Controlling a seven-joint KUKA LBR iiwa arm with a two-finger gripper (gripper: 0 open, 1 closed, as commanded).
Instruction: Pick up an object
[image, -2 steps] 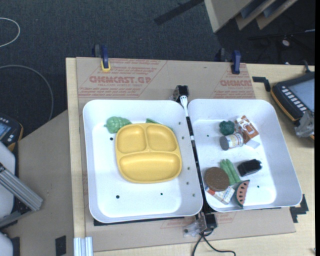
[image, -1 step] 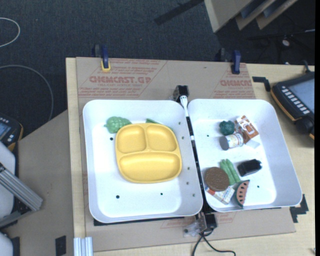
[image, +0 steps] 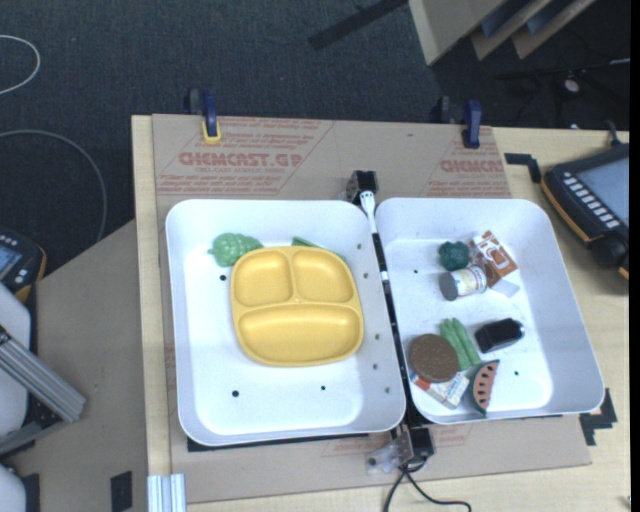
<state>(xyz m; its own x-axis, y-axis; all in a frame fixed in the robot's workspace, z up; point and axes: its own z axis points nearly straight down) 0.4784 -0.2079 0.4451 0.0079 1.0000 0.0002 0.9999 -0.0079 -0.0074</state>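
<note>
Two shallow white bins sat side by side on a brown board (image: 300, 150) printed with red lettering, which was held at its far edge by two blue clamps (image: 209, 108) (image: 471, 118). The left bin (image: 200, 310) held a yellow divided plate (image: 295, 305) with three compartments, lying flat near the middle. A leafy green toy (image: 235, 247) touched the plate's far left corner, and a green sliver (image: 305, 242) peeked out from behind its far rim. The right bin (image: 545, 280) held the smaller things in two loose groups. Toward the far side, a dark green lump (image: 455, 254) lay just beside a brown and white packet (image: 493, 255), with a small grey can (image: 463, 284) on its side touching both. Toward the near side, a brown round disc (image: 433, 356) rested partly on a small pale packet (image: 448, 390), with green stalks (image: 460, 342) lying against the disc's right edge. A black block (image: 498, 333) lay just right of the stalks, and a watermelon slice toy (image: 485, 385) sat near the bin's front rim. The crowding meant most pieces had a neighbour touching them; the black block was the freest. A handheld control pendant (image: 598, 195) lay on the bench to the right of the bins.
</note>
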